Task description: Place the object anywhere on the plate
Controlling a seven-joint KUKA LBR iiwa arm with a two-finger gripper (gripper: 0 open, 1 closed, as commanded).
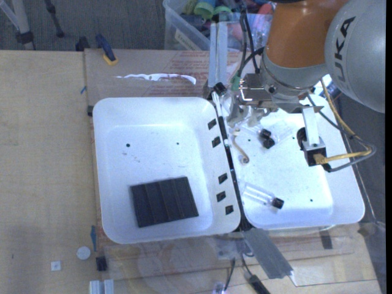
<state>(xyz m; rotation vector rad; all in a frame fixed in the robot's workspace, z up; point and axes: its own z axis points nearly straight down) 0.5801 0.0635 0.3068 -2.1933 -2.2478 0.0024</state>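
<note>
Two white bins are seen side by side on the wooden bench (37, 133). In the left bin (122, 121) a dark ribbed plate (164, 201) is laid flat toward the near side, with nothing resting on it. The arm (361, 48) is brought in from the right and is held over the far part of the right bin (321, 198), with the gripper (256, 122) lowered close to the wall shared by the bins. Whether the gripper is spread or pressed together cannot be told, and nothing is seen pinched in it.

Three small things are found in the right bin, all well apart from the plate: a small black piece (267, 140) just near of the gripper, a tan curved piece (242, 152) to its left beside the shared wall, and a clear tube (262, 195) with a black cap lying toward the near side
</note>
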